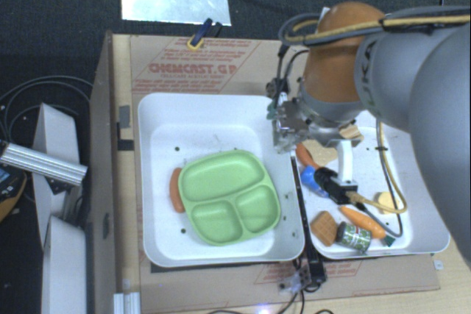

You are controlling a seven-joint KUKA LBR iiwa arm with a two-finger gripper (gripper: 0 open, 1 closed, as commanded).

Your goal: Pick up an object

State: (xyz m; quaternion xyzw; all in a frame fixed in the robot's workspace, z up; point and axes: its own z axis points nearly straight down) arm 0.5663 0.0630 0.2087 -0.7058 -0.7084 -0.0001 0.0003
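Note:
My gripper (284,134) hangs at the left edge of the right bin (423,232), close to the divider between the two bins. Whatever sits between its tips is hidden by the wrist. Just below it lie a small orange piece (303,154) and a blue object (310,178). Further toward the front of that bin are a carrot (361,220), a brown biscuit (322,226) and a green can (356,237). A pale yellow piece (384,200) lies to the right.
The left bin (158,158) holds a green divided plate (228,196) with an orange sausage (176,190) beside its left edge. The bulky grey arm (412,77) covers the back right of the right bin. Cardboard (199,66) lies behind both bins.

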